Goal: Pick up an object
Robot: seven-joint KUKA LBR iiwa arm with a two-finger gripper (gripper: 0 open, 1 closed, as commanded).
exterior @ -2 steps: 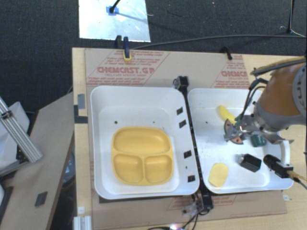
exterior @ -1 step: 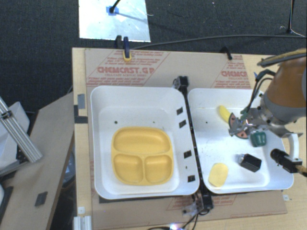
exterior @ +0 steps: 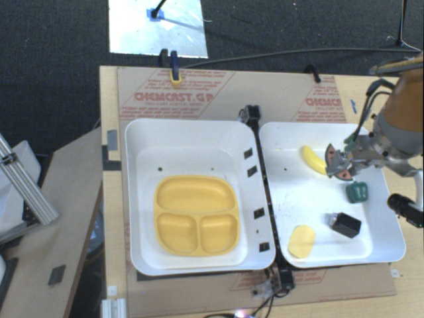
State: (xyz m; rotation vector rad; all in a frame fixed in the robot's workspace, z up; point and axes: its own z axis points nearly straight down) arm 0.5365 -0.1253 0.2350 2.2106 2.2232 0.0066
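Camera view: lower gripper, fingers apart and holding nothing, straight over banana in right bin, closing only once centred, avoiding green block.

1. The bench is filling the middle of the frame, its bare tan surface showing along the left edge.
2. A brown printed sheet is lying flat on the bench, reaching toward the upper centre of the frame.
3. The left white bin is sitting on that sheet at centre left.
4. The right white bin is sitting just beside it at centre right, their inner rims touching.
5. A blue and yellow clamp is gripping the sheet's top edge, upper centre.
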